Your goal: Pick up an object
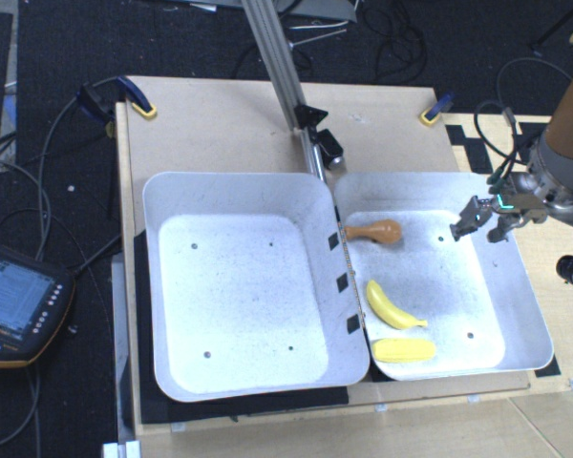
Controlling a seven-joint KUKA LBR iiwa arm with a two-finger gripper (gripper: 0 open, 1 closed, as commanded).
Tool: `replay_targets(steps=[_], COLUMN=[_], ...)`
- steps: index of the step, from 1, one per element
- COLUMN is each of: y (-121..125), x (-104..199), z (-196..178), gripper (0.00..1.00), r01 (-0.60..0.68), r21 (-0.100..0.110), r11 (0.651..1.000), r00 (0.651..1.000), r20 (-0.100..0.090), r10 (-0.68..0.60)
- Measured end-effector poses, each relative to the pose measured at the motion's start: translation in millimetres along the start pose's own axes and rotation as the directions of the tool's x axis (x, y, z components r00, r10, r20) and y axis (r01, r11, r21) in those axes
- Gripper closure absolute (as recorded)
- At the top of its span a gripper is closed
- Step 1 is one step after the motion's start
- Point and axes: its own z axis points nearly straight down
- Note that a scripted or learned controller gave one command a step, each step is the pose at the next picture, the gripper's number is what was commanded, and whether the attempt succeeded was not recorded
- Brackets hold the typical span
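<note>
Dark carpet surrounds my bench (229, 127), a pale wooden board carrying two shallow white bins side by side. Cables trail over the floor, and a teach pendant (14, 303) lies off to the left. A slanted aluminium rail (277, 55) runs down from the top and ends at a clamp between the bins. Blue-and-yellow clamps (138, 98) grip the board's far corners.

From the right I see the arm (563, 156) reaching in, its wrist over the far right rim of the right bin (501, 294). The gripper (482, 219) hangs above that bin's upper right area, its dark fingers spread apart with nothing between them.

In the right bin lie three things, all well apart from the gripper. A brown pear-shaped object (377, 232) rests near the bin's upper left, close to the divider. Nearer me, a banana (392, 308) lies diagonally, and just beside it, at the front rim, sits a yellow oblong piece (404, 350). The left bin (239, 284) shows only its speckled floor.
</note>
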Motion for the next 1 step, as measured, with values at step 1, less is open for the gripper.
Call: replay_targets(steps=[1], y=[0.0], x=[0.0], z=[0.0], gripper=[0.0], r01=[0.0], r21=[0.0], r11=[1.0], r00=[1.0], r20=[0.0], r10=[0.0])
